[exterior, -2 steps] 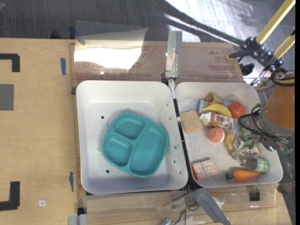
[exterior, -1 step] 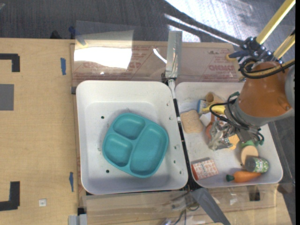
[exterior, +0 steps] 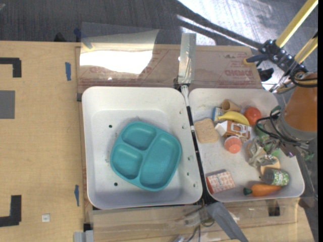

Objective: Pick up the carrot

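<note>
Lying against the front wall of the right bin (exterior: 298,191), just below a small green jar (exterior: 276,177), the carrot (exterior: 264,189) sits apart from the gripper (exterior: 262,153), which hovers over the clutter, whether clenched or released I cannot tell.

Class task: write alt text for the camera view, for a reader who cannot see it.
An orange carrot lies near the front edge of the right bin, among a banana, a tomato and other toy foods, while the gripper hangs just above and behind it. The left bin holds a teal divided plate.
</note>
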Motion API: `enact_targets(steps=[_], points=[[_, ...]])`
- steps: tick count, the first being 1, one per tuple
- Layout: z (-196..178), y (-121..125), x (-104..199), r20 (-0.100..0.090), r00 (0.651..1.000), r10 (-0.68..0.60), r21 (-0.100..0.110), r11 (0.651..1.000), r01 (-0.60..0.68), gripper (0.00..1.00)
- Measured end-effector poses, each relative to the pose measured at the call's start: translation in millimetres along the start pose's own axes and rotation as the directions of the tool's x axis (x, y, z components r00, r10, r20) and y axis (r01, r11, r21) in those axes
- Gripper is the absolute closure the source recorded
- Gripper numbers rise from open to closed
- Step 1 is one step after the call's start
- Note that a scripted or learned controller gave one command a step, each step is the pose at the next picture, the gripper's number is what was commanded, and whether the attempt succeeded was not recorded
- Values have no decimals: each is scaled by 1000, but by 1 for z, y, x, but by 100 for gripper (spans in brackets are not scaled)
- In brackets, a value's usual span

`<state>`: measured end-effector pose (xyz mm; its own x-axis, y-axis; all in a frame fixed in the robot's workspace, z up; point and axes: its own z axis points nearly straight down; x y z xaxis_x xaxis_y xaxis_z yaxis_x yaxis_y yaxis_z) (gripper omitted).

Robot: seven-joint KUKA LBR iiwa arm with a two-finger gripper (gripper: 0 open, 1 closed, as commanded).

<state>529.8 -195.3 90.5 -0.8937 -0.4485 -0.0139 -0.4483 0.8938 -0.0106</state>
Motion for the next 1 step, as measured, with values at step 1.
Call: enact_targets(steps=[1], points=[[-1,39,-31,-2,976,-219,-1,976,219,100]])
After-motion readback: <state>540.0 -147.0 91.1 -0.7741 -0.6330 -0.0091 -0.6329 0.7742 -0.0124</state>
